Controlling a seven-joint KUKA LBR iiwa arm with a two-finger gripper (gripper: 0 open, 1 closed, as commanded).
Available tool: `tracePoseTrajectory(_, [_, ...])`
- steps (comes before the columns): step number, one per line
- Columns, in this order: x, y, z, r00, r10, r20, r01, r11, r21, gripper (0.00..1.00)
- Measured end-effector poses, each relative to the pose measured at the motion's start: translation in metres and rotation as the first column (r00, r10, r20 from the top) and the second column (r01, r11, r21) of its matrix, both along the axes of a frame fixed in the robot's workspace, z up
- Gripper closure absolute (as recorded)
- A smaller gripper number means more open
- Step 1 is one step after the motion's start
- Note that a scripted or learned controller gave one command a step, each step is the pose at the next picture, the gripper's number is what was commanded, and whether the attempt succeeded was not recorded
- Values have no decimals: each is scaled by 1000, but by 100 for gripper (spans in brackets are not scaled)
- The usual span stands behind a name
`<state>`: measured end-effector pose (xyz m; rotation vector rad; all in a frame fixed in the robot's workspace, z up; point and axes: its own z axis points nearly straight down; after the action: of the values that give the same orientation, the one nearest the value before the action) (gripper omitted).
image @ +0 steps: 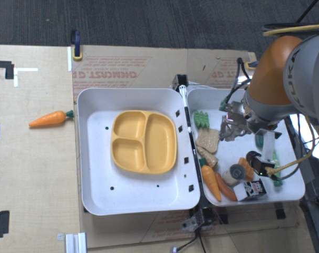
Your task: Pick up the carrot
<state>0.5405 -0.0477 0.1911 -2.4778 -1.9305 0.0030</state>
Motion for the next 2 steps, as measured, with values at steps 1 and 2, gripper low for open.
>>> tracePoseTrajectory(1, [0,0,0,1000,0,0,0,1000,0,0])
tracePoseTrajectory(2, [-63,52,-1,997,-72,-4,72,997,0,0])
